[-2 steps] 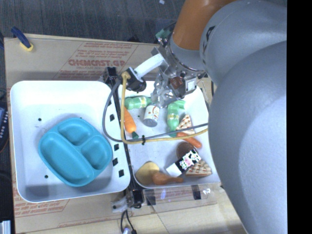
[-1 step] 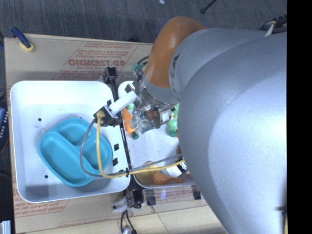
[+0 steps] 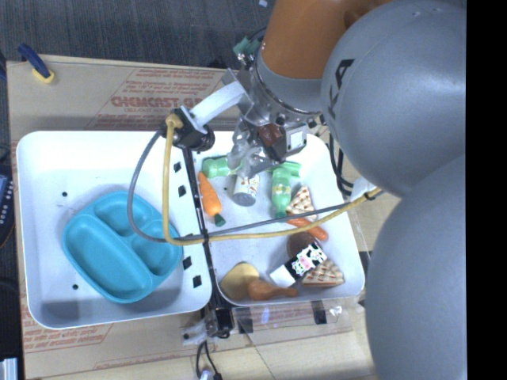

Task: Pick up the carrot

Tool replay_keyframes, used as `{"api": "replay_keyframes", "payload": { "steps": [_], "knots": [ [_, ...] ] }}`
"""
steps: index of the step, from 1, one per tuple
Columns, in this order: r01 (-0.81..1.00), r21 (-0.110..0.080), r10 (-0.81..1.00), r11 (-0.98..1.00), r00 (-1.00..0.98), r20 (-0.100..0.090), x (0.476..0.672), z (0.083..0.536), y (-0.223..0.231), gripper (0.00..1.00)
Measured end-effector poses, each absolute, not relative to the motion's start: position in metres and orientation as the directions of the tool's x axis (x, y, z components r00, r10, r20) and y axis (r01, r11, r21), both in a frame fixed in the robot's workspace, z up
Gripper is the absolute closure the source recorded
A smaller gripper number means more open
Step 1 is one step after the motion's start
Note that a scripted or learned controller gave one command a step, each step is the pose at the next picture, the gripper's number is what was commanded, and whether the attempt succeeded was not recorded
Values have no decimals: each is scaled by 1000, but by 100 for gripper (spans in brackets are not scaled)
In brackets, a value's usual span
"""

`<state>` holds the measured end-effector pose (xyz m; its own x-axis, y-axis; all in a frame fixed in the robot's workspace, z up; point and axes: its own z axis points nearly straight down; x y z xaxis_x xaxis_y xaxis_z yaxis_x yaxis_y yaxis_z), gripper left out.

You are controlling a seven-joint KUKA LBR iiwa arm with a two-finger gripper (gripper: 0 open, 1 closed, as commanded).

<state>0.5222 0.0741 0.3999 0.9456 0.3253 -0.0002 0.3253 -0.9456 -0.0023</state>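
The carrot (image 3: 210, 197) is orange with a small green end. It lies along the left wall of the right bin (image 3: 348, 236), close to the divider between the two bins. My gripper (image 3: 244, 182) hangs over the upper middle of the right bin, just right of the carrot and slightly apart from it. Its tip sits low among the items, between a green object (image 3: 214, 166) and a green bottle (image 3: 280, 188). Nothing orange shows at the tip.
A blue sectioned tray (image 3: 119, 245) fills the left bin (image 3: 40, 212). The right bin also holds a waffle-patterned wedge (image 3: 300, 200), a small orange piece (image 3: 310, 229), a black-and-white carton (image 3: 305, 261) and a tan spoon-shaped item (image 3: 247, 283). Yellow and grey cables (image 3: 166, 204) loop across the divider.
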Motion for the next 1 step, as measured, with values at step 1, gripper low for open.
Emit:
{"api": "replay_keyframes", "payload": {
  "steps": [1],
  "knots": [
    [211, 0, 211, -977, 977, -14, 520, 311, 55, 100]
  ]
}}
